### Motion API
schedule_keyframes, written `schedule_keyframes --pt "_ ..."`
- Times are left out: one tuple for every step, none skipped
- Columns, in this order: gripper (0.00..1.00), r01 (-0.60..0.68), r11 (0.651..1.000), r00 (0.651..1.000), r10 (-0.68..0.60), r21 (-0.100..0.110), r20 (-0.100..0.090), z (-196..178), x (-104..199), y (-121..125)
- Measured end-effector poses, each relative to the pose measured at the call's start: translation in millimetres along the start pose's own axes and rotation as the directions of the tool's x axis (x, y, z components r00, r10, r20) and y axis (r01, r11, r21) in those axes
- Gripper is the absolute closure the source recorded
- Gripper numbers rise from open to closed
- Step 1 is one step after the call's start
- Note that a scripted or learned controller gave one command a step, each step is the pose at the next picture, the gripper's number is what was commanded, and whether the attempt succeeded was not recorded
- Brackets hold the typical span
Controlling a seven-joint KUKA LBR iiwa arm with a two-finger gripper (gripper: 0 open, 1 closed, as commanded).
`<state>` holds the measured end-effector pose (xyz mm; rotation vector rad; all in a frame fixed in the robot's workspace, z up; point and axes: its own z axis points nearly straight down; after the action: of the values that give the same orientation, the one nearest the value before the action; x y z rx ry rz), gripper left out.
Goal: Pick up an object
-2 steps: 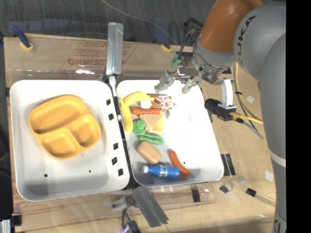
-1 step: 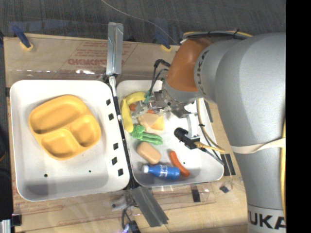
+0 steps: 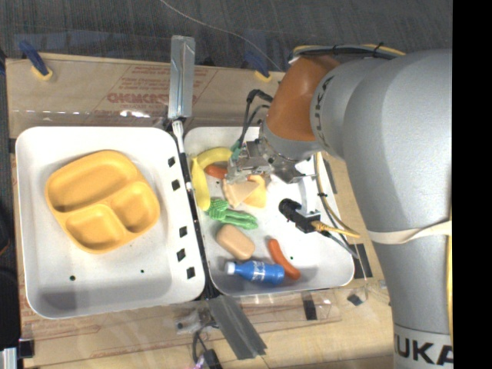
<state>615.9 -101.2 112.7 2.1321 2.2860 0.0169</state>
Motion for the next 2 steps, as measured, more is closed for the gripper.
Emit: schedule_keyframes --pt "1.0 0.205 0.979 0.979 -0.205 0.015 -0.006 -83.7 -36.0 13.4" --pt "1.0 0.209 0.978 0.978 -0.209 0.016 -0.006 -93.3 -35.7 13.9"
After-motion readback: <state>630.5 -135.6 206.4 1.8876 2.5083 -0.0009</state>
